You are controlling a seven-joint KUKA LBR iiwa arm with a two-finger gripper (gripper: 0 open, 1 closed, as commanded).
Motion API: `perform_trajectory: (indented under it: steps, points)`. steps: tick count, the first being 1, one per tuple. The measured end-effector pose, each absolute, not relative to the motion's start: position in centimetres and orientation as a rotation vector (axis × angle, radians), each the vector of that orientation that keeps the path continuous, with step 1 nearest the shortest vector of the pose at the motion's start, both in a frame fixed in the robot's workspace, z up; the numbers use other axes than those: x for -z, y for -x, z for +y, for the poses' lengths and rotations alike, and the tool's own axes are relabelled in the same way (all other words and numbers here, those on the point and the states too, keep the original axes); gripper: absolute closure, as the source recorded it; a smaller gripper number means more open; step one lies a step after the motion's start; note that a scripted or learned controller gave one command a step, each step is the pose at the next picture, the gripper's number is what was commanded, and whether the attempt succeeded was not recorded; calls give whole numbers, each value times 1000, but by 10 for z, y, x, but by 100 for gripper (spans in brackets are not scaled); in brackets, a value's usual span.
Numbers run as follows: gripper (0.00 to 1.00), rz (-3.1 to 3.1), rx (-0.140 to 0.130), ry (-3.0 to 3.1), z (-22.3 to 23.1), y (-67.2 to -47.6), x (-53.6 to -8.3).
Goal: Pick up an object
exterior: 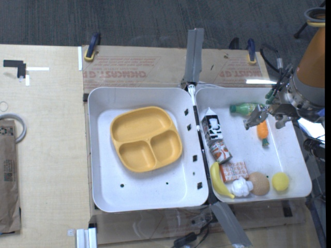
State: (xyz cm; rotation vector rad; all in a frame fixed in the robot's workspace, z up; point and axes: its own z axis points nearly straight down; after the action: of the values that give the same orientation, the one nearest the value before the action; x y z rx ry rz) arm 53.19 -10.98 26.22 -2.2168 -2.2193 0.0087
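My gripper (268, 119) hangs over the upper right part of the right bin (289, 154), fingers spread open. An orange carrot with a green tip (263, 132) lies on the bin floor just below and between the fingertips, not gripped. A green bottle (244, 108) lies just left of the gripper. Further left, a black-and-white carton (213, 133) rests along the bin's left wall. At the front of the bin sit a red packet (234, 170), a banana (218, 182), a white lump (239, 187), a brown ball (258, 184) and a yellow lemon (280, 182).
The left bin (101, 154) holds a yellow divided plate (146, 138). A grey divider post (194, 56) rises behind the bins. Cardboard (139, 68) lines the bench at the back. A brown paper bag (8, 174) lies at far left.
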Motion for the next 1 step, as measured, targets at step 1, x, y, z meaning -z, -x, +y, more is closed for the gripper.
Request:
perform_trajectory:
  steps: [1]
  points:
    - [0, -2235, -7, 2201, -182, -564, -190]
